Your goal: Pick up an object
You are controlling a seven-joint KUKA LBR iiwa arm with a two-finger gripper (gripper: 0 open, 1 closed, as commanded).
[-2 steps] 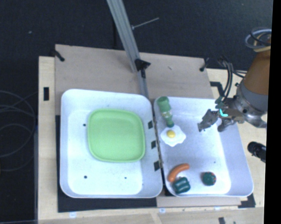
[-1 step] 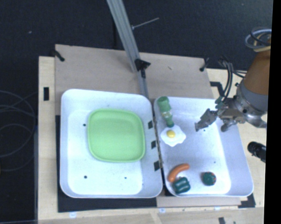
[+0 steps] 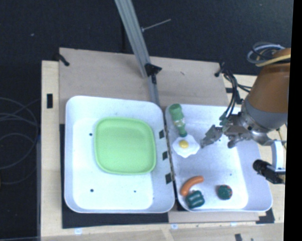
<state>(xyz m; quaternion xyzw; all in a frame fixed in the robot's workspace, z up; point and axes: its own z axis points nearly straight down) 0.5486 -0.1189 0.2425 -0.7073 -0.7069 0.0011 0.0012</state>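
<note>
**Currently: tool above right bin, nothing held**

Presently the tool (image 3: 221, 137) hangs over the upper middle of the right bin (image 3: 239, 166), its two fingers spread apart with nothing between them. One finger (image 3: 208, 136) points toward the left, near the fried-egg toy (image 3: 185, 146) but not touching it.

Candidate objects, all in the right bin:
- fried-egg toy, white with yellow yolk, against the bin's left wall, centre of frame
- green bottle (image 3: 177, 118), lying just above the egg, touching or nearly so
- orange sausage (image 3: 191, 183), lower left of the bin
- green pepper-like piece (image 3: 195, 199), just below the sausage, apparently touching it
- dark green round object (image 3: 224, 192), lower middle, apart from the others

Handling judgement: the egg is nearest. It looks like a light, flat, probably rigid plastic toy; little height to grip, so take it across the narrow width at the edges, fingers low to the bin floor. Likely smooth, may slip. The bottle crowds it from above and the bin wall from the left.

The left bin (image 3: 78, 189) carries a green plate (image 3: 125, 145).

Hard to make out: the arm's body is cut off at the right edge of frame; whether bottle and egg touch; the true shape of the dark green round object.
</note>
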